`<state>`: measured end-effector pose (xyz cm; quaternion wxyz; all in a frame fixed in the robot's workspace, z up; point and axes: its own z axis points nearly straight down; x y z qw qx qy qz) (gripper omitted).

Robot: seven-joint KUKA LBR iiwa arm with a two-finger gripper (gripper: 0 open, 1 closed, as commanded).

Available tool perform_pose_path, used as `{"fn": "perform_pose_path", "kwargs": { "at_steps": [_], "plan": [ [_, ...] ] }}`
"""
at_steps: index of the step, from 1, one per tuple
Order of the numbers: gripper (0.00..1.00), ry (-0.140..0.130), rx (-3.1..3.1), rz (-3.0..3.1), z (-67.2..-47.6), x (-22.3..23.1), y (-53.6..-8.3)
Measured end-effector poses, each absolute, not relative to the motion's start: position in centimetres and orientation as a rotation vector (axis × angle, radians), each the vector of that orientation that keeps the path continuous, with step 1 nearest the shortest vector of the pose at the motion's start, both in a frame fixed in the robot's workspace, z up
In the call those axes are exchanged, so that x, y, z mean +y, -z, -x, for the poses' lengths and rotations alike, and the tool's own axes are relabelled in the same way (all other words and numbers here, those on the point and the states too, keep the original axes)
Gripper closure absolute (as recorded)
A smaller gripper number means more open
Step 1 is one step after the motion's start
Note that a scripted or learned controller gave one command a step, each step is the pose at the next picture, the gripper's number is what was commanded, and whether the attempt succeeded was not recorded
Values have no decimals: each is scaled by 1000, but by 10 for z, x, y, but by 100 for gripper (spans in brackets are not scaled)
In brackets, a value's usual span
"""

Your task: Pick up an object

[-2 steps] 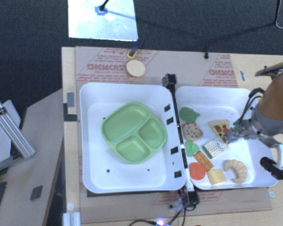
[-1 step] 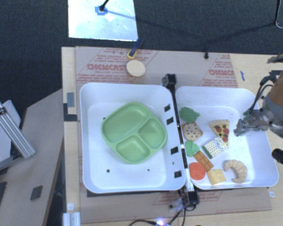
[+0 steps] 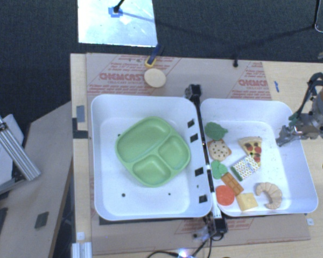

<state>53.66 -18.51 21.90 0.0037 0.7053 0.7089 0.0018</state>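
On the cardboard sheet (image 3: 242,69) under the bins, red print reading "CHEMCAST" repeats near the top edge, and no other writing is legible. The left bin (image 3: 105,117) carries a pale green divided tray (image 3: 152,151). The right bin (image 3: 304,181) holds the candidates for picking: a green leafy piece (image 3: 215,130), a chocolate-chip cookie (image 3: 219,150), a red disc (image 3: 224,195), a yellow block (image 3: 247,201), a pizza slice (image 3: 251,145) and a croissant (image 3: 269,194). These look like small toy foods, probably light, rigid and smooth, so they may slip; the croissant, lying apart from the cluster, seems best taken across its curved middle. The gripper (image 3: 285,137) hangs over the right bin's far right side, and I cannot tell how its claw is set.
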Motion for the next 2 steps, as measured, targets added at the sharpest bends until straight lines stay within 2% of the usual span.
{"fn": "perform_pose_path", "kwargs": {
  "at_steps": [1,2],
  "plan": [
    [100,-5,2230,-2209,-564,-141,-219],
    [100,-4,2230,-2210,-578,-97,-215]
  ]
}}
